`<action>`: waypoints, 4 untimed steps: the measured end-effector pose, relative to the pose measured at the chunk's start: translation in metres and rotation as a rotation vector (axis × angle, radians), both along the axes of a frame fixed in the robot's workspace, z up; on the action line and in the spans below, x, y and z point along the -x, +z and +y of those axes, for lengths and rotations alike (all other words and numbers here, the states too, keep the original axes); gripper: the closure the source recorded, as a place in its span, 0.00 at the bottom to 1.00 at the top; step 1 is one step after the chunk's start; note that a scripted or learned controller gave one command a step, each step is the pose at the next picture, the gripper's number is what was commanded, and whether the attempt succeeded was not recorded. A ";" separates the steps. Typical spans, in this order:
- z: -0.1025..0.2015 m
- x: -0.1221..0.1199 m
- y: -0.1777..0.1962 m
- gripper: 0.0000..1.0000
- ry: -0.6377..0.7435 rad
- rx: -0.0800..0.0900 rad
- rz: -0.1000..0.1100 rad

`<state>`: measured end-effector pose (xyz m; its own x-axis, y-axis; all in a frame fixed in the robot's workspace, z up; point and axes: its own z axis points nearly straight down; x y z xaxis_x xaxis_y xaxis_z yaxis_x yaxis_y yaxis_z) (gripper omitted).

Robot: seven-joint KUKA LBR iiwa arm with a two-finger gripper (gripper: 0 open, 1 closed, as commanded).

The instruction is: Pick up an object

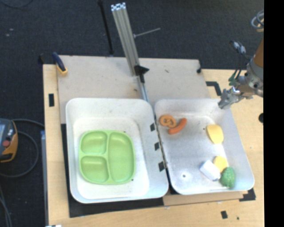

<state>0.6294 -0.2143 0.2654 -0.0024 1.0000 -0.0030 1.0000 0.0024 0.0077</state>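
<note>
**Mia:** What is on the bench?

**Ben:** Two white bins sit side by side. The left bin [75,111] has a green plate [107,157] in it. The plate has three parts, like a lunch tray.

**Mia:** And the right bin [191,146]?

**Ben:** It has little toy foods. Near the top left there is an orange pretzel [166,120], and an orange hot dog [178,126] is touching it. On the right side there is a yellow lemon shape [215,133]. Down in the bottom right corner three things sit close together: a yellow piece [220,162], a white block [208,170] and a green broccoli [228,177].

**Mia:** Where is the robot's hand?

**Ben:** The gripper [225,101] is at the top right corner of the right bin, just over the rim. It is far from the pretzel and not touching any food.

**Mia:** Is it pinched or spread wide?

**Ben:** I cannot tell. It is small and blurry. I see nothing between its tips.

**Mia:** Are there any words to read?

**Ben:** No, I see no words I can read. There is a black and white checkered patch [118,6] on top of the grey metal post [126,35] at the back. There is also an orange and grey box [8,141] at the left edge, off the bench.
</note>
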 end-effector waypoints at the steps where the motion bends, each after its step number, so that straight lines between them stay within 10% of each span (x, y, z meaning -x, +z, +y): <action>1: 0.063 -0.002 -0.003 1.00 0.005 -0.003 0.006; 4: 0.233 -0.022 -0.015 1.00 0.005 -0.004 0.006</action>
